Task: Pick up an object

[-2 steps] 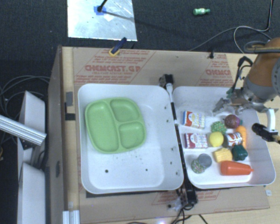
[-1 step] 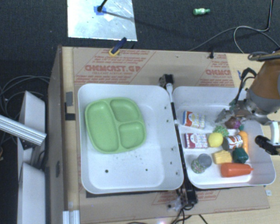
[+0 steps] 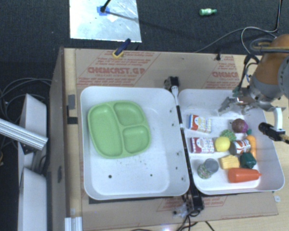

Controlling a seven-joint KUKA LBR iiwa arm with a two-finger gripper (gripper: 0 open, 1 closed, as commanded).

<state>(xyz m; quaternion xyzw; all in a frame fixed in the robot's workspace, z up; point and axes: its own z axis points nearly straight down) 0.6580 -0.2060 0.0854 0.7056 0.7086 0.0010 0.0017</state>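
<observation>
Nearest the camera, an orange carrot point(image 3: 243, 175) lay along the right bin's point(image 3: 279, 177) front edge, among a yellow lemon point(image 3: 222, 144), corn point(image 3: 229, 161) and two small cartons point(image 3: 199, 123). A green divided plate point(image 3: 118, 129) sat in the left bin point(image 3: 106, 186). The gripper point(image 3: 232, 103) hovered over the right bin's far edge, fingers spread, holding nothing.

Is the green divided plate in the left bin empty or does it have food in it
Empty. The green divided plate lies flat in the left bin, and all three compartments show bare green.
</observation>
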